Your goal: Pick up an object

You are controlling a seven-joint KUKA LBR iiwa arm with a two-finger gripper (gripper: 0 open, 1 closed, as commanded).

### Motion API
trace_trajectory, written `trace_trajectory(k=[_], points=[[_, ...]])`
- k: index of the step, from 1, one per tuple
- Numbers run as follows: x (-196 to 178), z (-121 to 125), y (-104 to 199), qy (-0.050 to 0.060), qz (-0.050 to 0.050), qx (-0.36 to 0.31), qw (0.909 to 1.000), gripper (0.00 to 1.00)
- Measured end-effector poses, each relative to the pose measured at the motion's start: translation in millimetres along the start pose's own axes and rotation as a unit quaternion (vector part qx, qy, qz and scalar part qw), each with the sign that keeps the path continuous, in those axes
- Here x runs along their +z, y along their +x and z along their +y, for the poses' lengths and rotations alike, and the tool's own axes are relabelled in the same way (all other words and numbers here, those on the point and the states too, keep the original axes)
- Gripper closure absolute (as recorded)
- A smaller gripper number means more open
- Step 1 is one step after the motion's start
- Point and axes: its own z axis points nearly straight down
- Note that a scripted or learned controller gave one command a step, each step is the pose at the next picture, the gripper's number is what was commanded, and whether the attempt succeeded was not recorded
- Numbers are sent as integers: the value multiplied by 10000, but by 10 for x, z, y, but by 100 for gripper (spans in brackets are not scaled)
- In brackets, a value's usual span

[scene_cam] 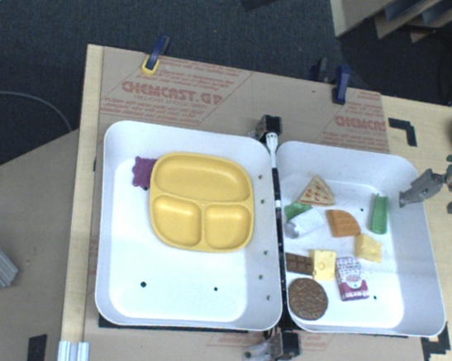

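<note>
With the gripper (425, 188) at the right bin's (426, 270) 2 o'clock rim, nothing visibly held, jaw state unclear, we should descend squarely onto the green stick (381, 214) near 1 o'clock.

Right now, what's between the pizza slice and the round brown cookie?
In the camera view, between the pizza slice and the cookie lie an orange-brown bread piece and a yellow block.

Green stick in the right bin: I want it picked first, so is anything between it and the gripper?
Nothing visible. The gripper sits at the bin's right rim, just right of the green stick, with bare bin floor between them.
</note>
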Motion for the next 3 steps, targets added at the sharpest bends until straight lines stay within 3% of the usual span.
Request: trace_trajectory(k=[1, 2, 3], points=[[-73, 21, 7, -65, -16, -17, 10000, 0], [421, -47, 78, -35, -1, -17, 10000, 0], [1012, 35, 120, -33, 0, -19, 10000, 0]])
